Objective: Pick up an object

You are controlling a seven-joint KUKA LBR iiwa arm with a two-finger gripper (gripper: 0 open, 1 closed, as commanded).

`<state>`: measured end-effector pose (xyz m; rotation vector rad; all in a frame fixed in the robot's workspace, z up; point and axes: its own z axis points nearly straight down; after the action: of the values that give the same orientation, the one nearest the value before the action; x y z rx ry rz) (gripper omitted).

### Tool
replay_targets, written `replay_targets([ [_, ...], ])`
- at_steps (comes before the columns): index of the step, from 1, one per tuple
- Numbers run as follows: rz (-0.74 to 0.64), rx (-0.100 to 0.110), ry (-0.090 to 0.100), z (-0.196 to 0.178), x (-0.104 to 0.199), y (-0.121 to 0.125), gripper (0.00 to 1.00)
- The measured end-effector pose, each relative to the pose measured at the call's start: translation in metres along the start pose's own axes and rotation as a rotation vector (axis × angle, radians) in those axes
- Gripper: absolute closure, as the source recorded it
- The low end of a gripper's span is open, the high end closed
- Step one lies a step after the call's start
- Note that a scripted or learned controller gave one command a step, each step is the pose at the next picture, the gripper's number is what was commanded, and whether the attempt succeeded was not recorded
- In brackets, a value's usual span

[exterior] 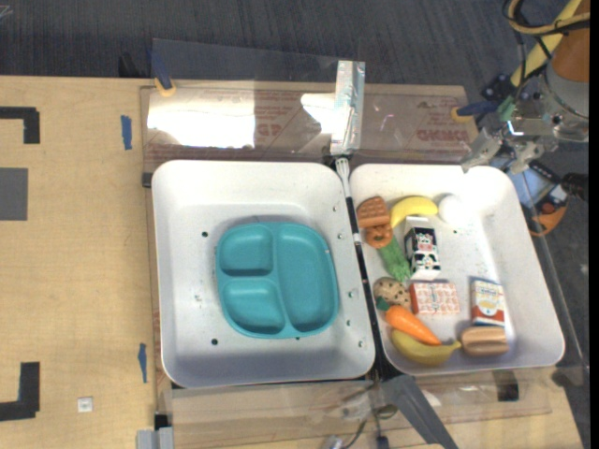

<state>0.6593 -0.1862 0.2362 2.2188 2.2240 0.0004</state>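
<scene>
bench [75,251]: we see a tan board surface running out to 9 o'clock of the bins, with black corner marks and blue tape bits on it.
left bin [178,251]: a shallow white bin, sitting at 9 o'clock of its twin, the two rims touching along the middle.
teal tray [278,279]: we see a three-compartment teal tray lying flat in the left bin's centre.
right bin [524,269]: a shallow white bin crowded with toy food.
waffle [372,213]: at 10 o'clock in the right bin, with an orange ring-shaped piece just below it.
upper banana [414,209]: just at 3 o'clock of the waffle, curved.
milk carton [423,249]: black-and-white, at 6 o'clock of the upper banana.
white ball [453,210]: pale, at 3 o'clock of the upper banana.
cookie [390,293]: near the bin's left wall, a green piece above it.
red-and-white box [434,298]: at 3 o'clock of the cookie.
carrot [412,324]: at 6 o'clock of that box, resting on the lower banana [423,349].
juice carton [487,302]: at 3 o'clock of the red-and-white box.
hot dog [484,341]: at 6 o'clock of the juice carton, touching the lower banana's tip.
gripper [501,152]: we see it at the right bin's 1 o'clock corner, above the rim, apart from every toy; we cannot tell how wide it stands.
</scene>
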Motion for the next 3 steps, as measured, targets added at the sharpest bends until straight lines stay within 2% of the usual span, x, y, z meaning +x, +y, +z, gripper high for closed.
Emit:
replay_targets([
  [1, -0.126, 0.013, 0.005, 0.131, 0.065, -0.035, 0.00],
  [2, 0.070, -0.006, 0.000, 0.149, 0.085, -0.081, 0.00],
  [3, 0.071, -0.010, -0.001, 0.138, 0.085, -0.080, 1.00],
])
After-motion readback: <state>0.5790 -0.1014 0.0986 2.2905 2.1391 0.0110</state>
